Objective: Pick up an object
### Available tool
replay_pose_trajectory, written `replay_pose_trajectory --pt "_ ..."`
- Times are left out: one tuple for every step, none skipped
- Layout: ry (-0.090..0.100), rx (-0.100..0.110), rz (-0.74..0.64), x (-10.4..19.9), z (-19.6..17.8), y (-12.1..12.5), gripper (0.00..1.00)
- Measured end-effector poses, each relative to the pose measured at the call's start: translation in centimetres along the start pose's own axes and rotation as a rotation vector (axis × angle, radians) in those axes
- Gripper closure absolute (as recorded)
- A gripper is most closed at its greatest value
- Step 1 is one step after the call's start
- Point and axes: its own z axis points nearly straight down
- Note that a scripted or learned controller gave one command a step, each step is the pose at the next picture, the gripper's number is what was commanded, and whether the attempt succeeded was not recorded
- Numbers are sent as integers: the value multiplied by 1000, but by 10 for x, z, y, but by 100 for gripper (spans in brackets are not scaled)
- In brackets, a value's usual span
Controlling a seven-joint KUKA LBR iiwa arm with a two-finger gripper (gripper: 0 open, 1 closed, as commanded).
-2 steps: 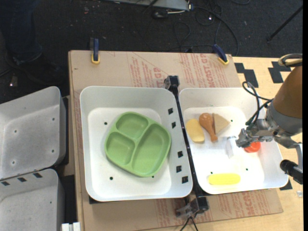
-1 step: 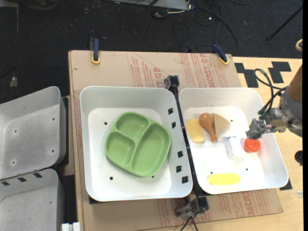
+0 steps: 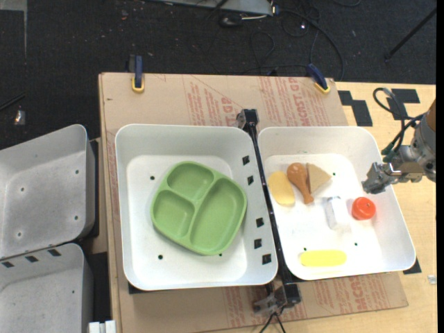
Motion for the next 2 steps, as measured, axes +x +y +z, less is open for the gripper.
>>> replay_pose_trajectory --pt "3 4 -4 47 0 5 100" --pt "4 4 -6 109 3 14 100"
